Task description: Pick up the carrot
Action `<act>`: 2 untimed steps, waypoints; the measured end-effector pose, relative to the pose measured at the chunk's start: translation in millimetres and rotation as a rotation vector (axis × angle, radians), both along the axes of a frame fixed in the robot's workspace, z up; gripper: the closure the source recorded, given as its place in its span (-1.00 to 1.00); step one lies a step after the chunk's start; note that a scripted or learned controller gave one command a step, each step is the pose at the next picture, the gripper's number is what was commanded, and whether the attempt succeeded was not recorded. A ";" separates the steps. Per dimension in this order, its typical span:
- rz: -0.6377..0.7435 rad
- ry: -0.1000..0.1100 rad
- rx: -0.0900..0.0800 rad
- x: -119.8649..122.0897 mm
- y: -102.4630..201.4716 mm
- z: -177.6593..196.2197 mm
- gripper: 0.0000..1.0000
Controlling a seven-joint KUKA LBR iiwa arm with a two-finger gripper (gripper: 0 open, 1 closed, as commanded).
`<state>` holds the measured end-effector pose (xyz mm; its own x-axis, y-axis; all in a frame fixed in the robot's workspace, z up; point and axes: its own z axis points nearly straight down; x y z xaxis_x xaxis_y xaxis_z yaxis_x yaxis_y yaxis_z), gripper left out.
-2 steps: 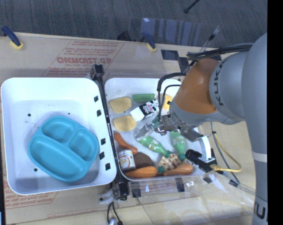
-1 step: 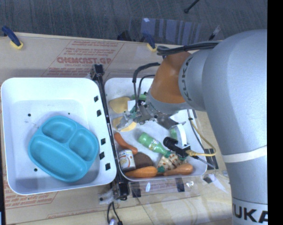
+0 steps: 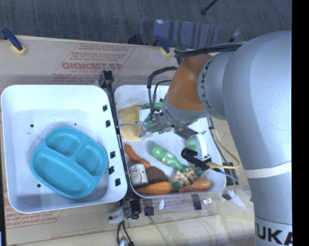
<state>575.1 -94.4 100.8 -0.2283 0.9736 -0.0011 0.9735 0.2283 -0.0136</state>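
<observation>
My tool [image 3: 146,128] hangs over the right bin [image 3: 215,181]; I cannot tell how it is set or whether it has anything. The carrot [image 3: 154,188] lies along that bin's near wall. I'd judge it light, stiff and smooth (likely plastic), best taken mid-length. I count two bins and one blue tray [image 3: 67,160] in the left bin [image 3: 11,117].

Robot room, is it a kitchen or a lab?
Probably a lab or test bench. A big grey arm reaches over two white bins, one holding toy-like food such as a carrot, on a clamped board.
</observation>
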 end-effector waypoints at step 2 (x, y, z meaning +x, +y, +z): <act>-0.083 -0.002 0.001 -73.3 64.4 116.1 1.00</act>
